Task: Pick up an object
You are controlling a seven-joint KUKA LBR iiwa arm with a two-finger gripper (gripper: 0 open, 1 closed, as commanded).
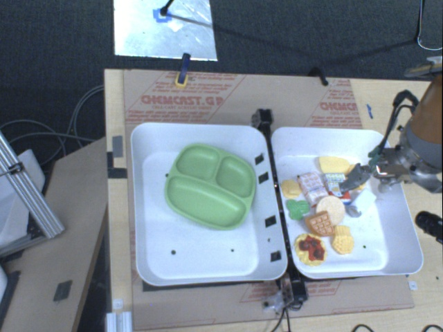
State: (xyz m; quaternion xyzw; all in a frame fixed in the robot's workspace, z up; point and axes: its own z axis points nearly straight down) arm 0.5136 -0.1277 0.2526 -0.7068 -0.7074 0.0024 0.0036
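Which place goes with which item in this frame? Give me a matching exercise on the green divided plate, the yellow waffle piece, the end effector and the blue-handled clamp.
Items:
1. green divided plate
2. yellow waffle piece
3. end effector
4. blue-handled clamp

Places:
A. on the cardboard's far edge, beyond both bins
B. over the right bin's far half, above the pile of toy food
C. lying in the left bin
D. in the right bin's near part, beside the red and yellow food piece

Pairs: 1-C, 2-D, 3-B, 4-A
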